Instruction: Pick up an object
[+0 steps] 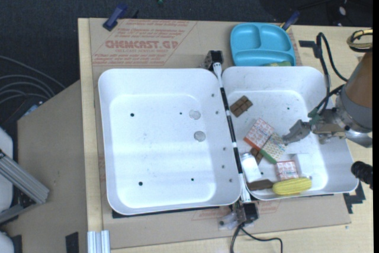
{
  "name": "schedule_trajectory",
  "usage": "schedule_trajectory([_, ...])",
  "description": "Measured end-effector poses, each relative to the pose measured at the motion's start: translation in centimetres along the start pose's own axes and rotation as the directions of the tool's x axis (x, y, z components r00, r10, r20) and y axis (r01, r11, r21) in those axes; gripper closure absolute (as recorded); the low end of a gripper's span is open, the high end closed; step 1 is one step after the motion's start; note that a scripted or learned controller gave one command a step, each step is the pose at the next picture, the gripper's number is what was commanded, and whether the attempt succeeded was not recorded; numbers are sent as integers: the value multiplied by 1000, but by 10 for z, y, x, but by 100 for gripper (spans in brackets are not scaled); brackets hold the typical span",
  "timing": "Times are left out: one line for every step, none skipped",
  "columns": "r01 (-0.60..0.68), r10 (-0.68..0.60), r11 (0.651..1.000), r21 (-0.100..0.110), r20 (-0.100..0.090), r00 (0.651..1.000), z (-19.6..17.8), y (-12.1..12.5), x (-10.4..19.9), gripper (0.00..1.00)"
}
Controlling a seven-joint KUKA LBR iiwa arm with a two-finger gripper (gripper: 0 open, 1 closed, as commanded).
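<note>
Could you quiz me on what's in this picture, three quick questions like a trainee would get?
1. True or false: the corn cob lies in the left bin.
2. Which lies nearer the divider between the bins: A) the brown chocolate-like bar or B) the gripper?
3. What colour is the divided tray behind the right bin?

Key: 1 false, it lies in the right bin; 2 A; 3 light blue.
</note>
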State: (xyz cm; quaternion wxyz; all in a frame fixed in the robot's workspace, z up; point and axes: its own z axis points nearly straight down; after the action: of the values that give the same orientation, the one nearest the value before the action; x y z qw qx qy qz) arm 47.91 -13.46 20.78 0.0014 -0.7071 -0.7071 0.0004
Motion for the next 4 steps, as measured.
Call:
schedule_trajectory([1, -1, 1000, -3, 1, 1000, 123, 0, 43, 0])
schedule_trajectory([-1, 1, 1000, -4, 1, 1000, 114, 0, 43, 100])
schedule_trajectory([1, -1, 1000, -2, 1, 1000, -22, 0, 95, 100])
schedule_trajectory([1, -1, 1000, -3, 1, 1000, -34, 0, 166, 100])
